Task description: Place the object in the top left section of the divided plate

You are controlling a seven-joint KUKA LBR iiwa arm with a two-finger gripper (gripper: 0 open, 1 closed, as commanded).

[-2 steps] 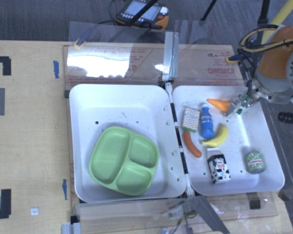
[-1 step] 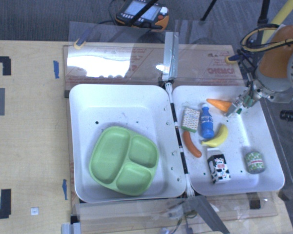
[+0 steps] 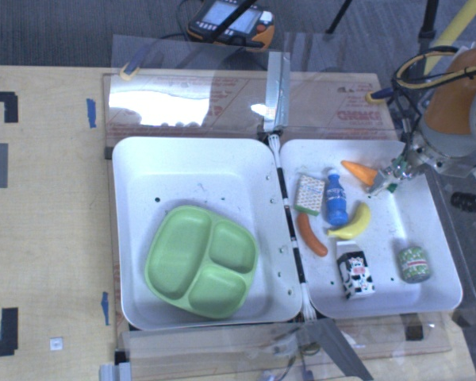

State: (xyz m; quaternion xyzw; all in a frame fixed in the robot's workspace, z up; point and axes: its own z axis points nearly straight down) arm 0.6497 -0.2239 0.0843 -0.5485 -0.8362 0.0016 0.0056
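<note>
Gripper (image 3: 390, 179) sits low over the right shallow white bin (image 3: 440, 236), near its upper right part. Can't tell how wide the jaws are or whether anything's in them; too small and blurred, w/ a bit of green at the tip.

Closest thing is the small orange carrot-shaped toy (image 3: 357, 171), just beside the tip on the left, prob. the pick target, though that's a guess. Near it: blue plastic bottle (image 3: 335, 198), yellow toy banana (image 3: 351, 223), checked snack packet (image 3: 309, 194), orange-red sausage-shaped toy (image 3: 312, 235), black-and-white cow-print carton (image 3: 355, 274), green dotted round can (image 3: 413, 263).

Green divided plastic plate (image 3: 201, 260) lies in the left white bin (image 3: 143, 173), well apart from the arm, all three sections bare. Top left section (image 3: 177, 247) is the big one.

To do this well: straddle the carrot across its narrow width, clear of the bottle, close fully, lift straight up before crossing the bin walls, release low over that section.
</note>
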